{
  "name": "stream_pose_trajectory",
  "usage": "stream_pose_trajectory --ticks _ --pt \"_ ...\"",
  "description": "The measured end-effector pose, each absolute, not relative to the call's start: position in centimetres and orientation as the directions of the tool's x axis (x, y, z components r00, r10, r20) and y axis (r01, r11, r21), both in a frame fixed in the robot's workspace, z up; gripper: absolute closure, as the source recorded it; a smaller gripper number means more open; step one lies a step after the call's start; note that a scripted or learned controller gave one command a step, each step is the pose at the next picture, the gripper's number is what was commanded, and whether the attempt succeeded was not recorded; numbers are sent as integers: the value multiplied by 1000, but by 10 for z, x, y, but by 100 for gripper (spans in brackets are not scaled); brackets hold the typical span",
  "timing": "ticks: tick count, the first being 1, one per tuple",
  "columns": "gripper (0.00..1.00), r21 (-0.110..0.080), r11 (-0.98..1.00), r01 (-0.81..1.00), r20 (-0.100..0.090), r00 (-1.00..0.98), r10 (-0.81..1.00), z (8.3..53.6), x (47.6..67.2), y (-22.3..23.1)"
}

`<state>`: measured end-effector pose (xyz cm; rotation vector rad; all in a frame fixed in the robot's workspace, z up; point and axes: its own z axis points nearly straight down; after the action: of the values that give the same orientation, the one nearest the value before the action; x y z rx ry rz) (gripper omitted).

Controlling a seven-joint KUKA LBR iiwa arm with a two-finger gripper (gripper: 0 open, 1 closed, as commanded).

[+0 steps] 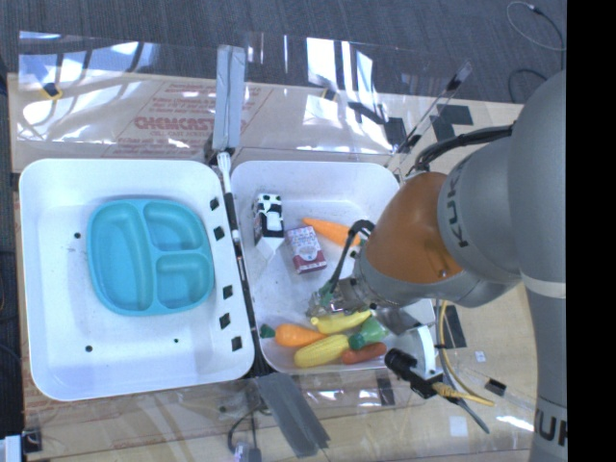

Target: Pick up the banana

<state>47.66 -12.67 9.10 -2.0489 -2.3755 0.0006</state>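
The banana (pixel 345 321) is yellow and lies near the front of the right bin (pixel 318 176), slanting up to the right. My gripper (pixel 329 303) hangs right over the banana's left end, at or just above it. The grey arm with its orange band (pixel 409 243) covers the bin's right side and hides whatever lies under it.
Packed around the banana are an orange carrot (pixel 298 335), a yellow oblong fruit (pixel 322 352), a green piece (pixel 371 333) and a red one (pixel 364 355). Farther back lie a red box (pixel 306 250), another carrot (pixel 327 231) and a black-and-white toy (pixel 269 215). The left bin (pixel 48 354) holds a teal divided plate (pixel 151 256).
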Motion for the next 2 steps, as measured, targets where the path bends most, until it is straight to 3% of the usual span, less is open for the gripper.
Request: stream_pose_trajectory --ticks 1,2 --pt "0 -6 103 995 3 -103 995 90 476 -95" --pt "0 0 98 995 0 -98 995 192 516 -94"
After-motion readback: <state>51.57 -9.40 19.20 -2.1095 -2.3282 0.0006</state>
